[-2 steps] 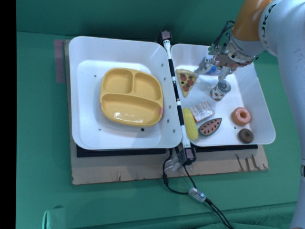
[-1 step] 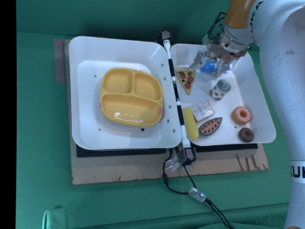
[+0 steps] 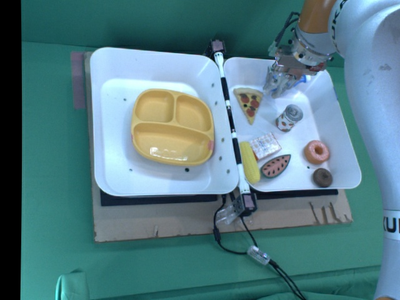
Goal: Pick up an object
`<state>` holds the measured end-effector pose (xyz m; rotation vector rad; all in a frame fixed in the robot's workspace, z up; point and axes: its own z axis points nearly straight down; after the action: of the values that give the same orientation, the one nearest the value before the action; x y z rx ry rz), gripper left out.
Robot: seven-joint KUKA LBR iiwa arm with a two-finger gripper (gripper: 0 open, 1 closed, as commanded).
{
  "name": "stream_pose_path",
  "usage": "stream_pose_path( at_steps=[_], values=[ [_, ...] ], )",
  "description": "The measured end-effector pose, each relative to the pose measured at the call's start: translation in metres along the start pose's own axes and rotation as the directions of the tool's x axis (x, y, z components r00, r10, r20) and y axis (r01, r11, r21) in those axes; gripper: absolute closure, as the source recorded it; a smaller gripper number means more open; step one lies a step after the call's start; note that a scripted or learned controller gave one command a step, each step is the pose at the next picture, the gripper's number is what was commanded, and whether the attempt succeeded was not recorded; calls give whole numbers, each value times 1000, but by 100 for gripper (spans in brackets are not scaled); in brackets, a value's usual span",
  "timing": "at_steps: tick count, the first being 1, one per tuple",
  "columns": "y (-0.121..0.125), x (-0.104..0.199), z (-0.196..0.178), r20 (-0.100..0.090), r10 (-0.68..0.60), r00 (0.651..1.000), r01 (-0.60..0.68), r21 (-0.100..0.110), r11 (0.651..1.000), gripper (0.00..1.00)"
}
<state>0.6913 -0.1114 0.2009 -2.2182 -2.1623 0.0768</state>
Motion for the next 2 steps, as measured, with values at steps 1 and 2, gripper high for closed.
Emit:
stream_pose_path(
  at_steps=[1,2],
  values=[
    [4,87,-85,-2,-23,1000,23,-79,997,100],
    [4,86,-84,-1,-22,1000,22,-78,997,0]
  ],
)
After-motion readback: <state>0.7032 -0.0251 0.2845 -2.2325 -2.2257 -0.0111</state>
